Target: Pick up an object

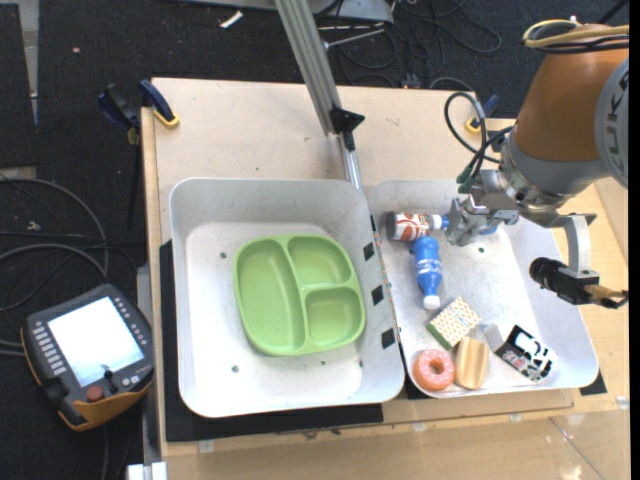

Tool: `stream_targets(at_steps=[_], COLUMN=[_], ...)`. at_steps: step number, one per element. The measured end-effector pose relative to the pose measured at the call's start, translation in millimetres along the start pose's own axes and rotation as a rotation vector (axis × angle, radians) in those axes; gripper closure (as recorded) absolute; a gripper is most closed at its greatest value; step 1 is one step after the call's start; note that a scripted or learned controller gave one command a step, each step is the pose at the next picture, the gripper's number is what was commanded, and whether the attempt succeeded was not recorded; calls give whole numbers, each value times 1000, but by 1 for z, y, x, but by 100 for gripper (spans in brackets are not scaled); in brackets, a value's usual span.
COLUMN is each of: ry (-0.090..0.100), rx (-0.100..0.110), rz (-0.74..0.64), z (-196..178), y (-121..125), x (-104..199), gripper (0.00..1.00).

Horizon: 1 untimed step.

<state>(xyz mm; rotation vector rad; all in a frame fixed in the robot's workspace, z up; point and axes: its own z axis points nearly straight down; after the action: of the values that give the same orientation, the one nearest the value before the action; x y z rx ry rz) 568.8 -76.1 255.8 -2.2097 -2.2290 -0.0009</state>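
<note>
My gripper (466, 224) hangs over the far part of the right bin (545, 303), just right of a small red and white can (408, 227) lying on its side. A blue bottle (427, 269) lies in front of the can, cap toward the near side. Closer to the near rim are a yellow-green checkered block (453, 320), a pink donut (433, 369), a tan bread-like roll (471, 361) and a black and white object (526, 353). Nothing shows in the gripper's grasp.
The left bin (200, 268) holds a green divided plate (300, 293). A slanted metal pole (315, 63) ends at the bins' far junction. Cables hang by the wrist at the right bin's far edge. A teach pendant (85, 353) lies on the floor at left.
</note>
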Motion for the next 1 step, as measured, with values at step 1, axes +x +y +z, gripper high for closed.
stream_targets(at_steps=[1], ry=[0], rx=[-1], rz=[0], z=[-6], y=[-10], x=[54], gripper=[100])
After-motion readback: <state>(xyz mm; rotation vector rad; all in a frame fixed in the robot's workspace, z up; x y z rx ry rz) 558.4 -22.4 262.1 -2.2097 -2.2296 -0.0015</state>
